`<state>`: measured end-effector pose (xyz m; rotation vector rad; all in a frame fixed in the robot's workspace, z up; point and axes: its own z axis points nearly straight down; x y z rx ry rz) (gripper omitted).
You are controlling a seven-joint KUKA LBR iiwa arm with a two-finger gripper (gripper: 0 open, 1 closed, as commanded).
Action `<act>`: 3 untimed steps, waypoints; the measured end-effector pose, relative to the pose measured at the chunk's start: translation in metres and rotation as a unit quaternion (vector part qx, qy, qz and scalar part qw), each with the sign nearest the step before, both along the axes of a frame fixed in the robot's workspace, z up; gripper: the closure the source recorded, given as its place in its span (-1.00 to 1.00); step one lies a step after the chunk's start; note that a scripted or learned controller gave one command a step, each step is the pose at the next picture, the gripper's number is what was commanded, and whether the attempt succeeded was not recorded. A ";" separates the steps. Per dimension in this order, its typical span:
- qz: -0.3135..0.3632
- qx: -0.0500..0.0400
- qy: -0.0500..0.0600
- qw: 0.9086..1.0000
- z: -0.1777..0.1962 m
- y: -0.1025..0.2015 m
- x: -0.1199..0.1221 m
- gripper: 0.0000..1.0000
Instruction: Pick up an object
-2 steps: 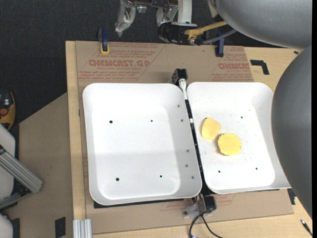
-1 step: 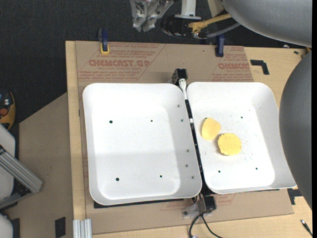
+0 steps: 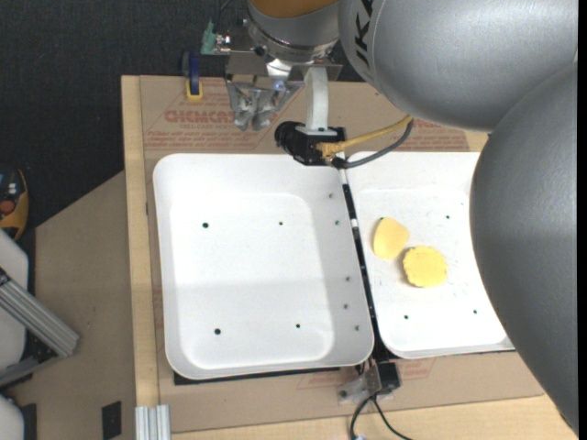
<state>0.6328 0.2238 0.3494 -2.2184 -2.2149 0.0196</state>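
Camera view looks down on two white bins on the tabletop (image 3: 138, 246): the left bin (image 3: 183, 273) and the right bin (image 3: 440, 342). In the right bin lie two yellow objects, the paler yellow piece (image 3: 389, 237) and the rounder yellow disc (image 3: 425, 267) (just beside one another, perhaps touching at the edges). The gripper (image 3: 252, 108) hangs beyond the far rim of the left bin, over the cardboard, well apart from both pieces. Its fingers (image 3: 246, 110) are pressed close together, nothing between them.
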 end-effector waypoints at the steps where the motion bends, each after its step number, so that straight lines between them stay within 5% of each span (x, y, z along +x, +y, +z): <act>1: -0.003 0.001 -0.006 1.000 0.021 -0.067 -0.012 1.00; 2: -0.002 0.001 -0.004 1.000 0.006 -0.137 -0.067 1.00; 3: 0.002 0.003 -0.007 1.000 0.026 -0.104 -0.095 1.00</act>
